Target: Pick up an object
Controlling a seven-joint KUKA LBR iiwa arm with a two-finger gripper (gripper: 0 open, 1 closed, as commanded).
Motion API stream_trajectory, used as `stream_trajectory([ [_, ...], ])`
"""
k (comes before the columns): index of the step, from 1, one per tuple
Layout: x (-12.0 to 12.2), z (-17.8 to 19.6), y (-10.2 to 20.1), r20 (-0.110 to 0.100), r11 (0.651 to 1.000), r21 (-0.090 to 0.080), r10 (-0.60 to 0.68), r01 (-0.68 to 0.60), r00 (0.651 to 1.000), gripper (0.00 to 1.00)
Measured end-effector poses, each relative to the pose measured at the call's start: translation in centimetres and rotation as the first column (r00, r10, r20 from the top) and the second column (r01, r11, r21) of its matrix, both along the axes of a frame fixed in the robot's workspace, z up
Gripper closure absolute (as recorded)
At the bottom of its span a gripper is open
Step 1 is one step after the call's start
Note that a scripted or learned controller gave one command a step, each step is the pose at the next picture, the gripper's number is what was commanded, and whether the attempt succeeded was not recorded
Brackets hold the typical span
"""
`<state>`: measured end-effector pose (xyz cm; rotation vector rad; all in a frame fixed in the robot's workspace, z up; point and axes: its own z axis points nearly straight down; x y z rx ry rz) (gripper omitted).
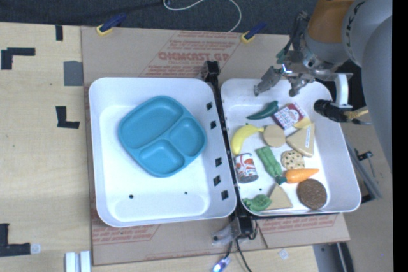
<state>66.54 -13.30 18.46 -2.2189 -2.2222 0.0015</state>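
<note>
The grey arm's two-finger gripper (285,81) hangs over the far end of the right white bin (347,165), fingers spread and holding nothing; below it lie a dark green pepper (262,111), a yellow banana (245,136), a small red-labelled can (245,167) and an orange carrot (301,174); the left white bin (105,137) holds a blue divided plastic plate (161,135).

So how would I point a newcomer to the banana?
Look in the right-hand shallow white bin, the one crowded with toy food. Along its left side, near the divider, lies the small curved yellow plastic banana. It is the only all-yellow piece, just above the little red-and-white can.
</note>
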Motion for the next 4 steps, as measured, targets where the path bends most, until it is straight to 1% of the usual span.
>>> stream_trajectory([
  [1, -7.8, -0.1, 7.0, -0.006, 1.0, 0.003, 0.003, -0.003, 1.0, 0.0],
  [2, -18.5, 11.3, 9.6, 0.005, 1.0, 0.003, 0.001, -0.001, 1.0, 0.0],
  [3, -18.2, 11.7, 9.5, -0.002, 1.0, 0.0, 0.001, -0.001, 1.0, 1.0],
  [4, -17.4, 6.7, 19.2, -0.006, 1.0, 0.002, 0.009, -0.009, 1.0, 1.0],
])
